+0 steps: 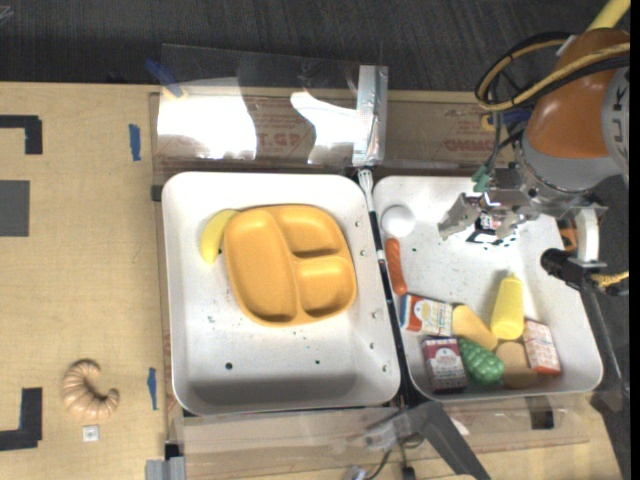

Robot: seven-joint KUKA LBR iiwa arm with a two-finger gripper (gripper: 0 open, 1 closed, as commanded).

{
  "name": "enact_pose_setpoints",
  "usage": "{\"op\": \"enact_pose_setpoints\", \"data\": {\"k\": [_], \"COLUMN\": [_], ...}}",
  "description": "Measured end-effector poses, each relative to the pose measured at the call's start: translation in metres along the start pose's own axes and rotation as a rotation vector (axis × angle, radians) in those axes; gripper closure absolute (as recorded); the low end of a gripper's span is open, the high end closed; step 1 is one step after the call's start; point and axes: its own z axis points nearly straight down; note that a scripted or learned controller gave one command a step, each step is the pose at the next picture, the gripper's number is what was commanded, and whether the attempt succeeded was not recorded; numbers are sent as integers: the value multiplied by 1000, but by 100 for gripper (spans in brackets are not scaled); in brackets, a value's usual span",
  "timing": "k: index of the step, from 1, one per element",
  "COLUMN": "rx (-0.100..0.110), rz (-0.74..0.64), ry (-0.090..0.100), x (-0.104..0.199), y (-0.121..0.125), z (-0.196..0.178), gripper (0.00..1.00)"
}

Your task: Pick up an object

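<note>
— Where's the gripper (pixel 478 218)?
— Over the right bin (pixel 575 368), toward its far side, above bare floor. Whether the jaws are open or closed, I cannot tell; nothing shows between them.
— And the things to pick?
— At that bin's near side: a yellow bottle (pixel 508 308), a green toy (pixel 481 362), small cartons (pixel 430 316). An orange tray (pixel 290 263) fills the left bin (pixel 200 358).

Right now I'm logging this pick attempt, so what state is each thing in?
gripper: above the right bin, nothing seen held
orange divided plate: flat in the left bin
banana: partly under the plate
yellow bottle: lying in the right bin
green toy: lying among small boxes
croissant: on the bench, outside the bins
</note>
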Motion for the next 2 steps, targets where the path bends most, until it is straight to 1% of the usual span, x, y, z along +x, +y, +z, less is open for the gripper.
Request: {"op": "enact_pose_setpoints", "data": {"k": [1,2], "rx": [-6,-11], "rz": [-4,10], "ry": [-1,-2], "x": [-29,-29], "y": [-53,-105], "z": [107,113], "gripper": [0,0]}}
